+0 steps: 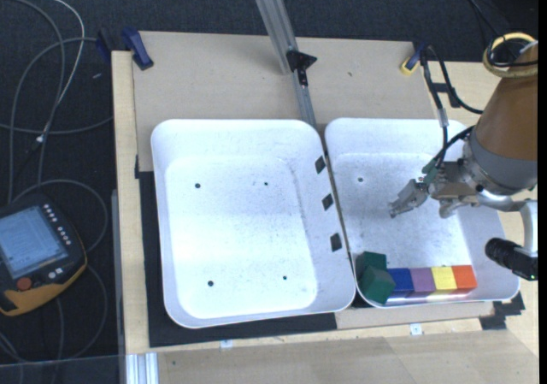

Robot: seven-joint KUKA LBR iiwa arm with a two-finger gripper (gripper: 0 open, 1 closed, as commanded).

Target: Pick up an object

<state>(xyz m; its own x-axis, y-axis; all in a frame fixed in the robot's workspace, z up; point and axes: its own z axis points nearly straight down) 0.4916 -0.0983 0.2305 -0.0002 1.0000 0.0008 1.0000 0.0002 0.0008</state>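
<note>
My gripper (pixel 425 204) hangs over the middle of the right bin (pixel 367 147), open, with nothing between its fingers. Against the bin's front wall lies a dark green block (pixel 374 276). Right beside it runs a bar of coloured blocks (pixel 427 280): blue, purple, yellow and orange. The gripper stands above and behind these objects, apart from them.
The left bin (pixel 239 220) lies beside the right one, with black clips (pixel 329 201) along the shared wall. A slanted metal rail (pixel 278 14) crosses the back of the bench. A teach pendant (pixel 30 250) and cables (pixel 51 49) lie on the floor at left.
</note>
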